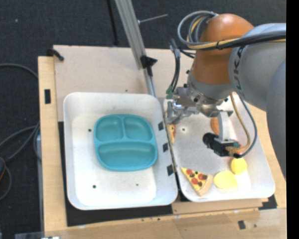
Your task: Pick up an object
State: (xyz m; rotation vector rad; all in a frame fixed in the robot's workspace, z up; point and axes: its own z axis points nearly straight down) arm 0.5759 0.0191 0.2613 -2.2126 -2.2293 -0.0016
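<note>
The grey arm's gripper (pixel 175 114) hung over the right white bin's (pixel 261 171) upper-left corner; its grip state could not be told. Nearest lay the toy pizza slice (pixel 196 179); descending squarely over it seemed wisest.

Both white bins (pixel 79 193) look like matt plastic with tiny dark specks. The teal divided plate (pixel 125 142) is smooth plastic, slightly shiny. The surface (pixel 94 68) looks like plain unfinished board, and the slanted rail (pixel 131 26) is brushed metal. The arm's orange band (pixel 217 49) is glossy.
</note>
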